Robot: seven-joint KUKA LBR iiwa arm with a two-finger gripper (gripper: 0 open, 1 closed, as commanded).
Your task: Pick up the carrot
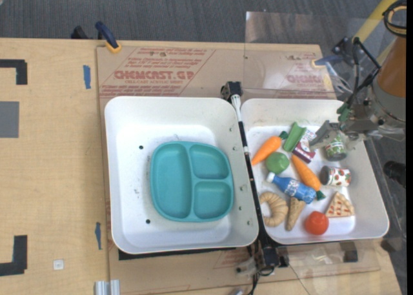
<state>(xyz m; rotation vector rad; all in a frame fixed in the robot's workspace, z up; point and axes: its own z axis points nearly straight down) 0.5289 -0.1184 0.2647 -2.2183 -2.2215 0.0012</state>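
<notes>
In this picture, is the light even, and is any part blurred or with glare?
In the camera view, light is soft and even; the teal tray casts only a faint shadow. The clear sheet behind the right bin looks hazy. The gripper area is slightly blurred; the carrot stays sharp.

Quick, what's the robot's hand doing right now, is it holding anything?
Hand: over the right bin, near a round greenish toy; open or shut cannot be told, and nothing is seen held.

Bright even overhead light, soft faint shadows inside the white bins [122, 158], mild glare on their rims, slightly soft, low-resolution focus
</notes>
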